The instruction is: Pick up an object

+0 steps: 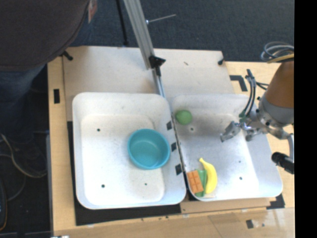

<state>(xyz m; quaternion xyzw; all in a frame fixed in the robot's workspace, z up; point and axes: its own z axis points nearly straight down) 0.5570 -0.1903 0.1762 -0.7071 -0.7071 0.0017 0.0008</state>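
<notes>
Banana (210,175) lies low in the right bin (257,182); the gripper (238,131) hovers above, grip state impossible to tell — it should descend squarely over the fruit.

Two speckled matt white plastic bins (89,182) on a pale wooden bench (198,66); round blue plastic bowl (148,148) smooth, slightly glossy.

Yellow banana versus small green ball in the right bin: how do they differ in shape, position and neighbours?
The yellow banana is long and curved; the small green ball is round. The banana lies at the right white bin's near edge; the ball sits at the far end by the divider. The banana lies against an orange block; the ball sits alone. Both lie loose, apart from the gripper.
</notes>
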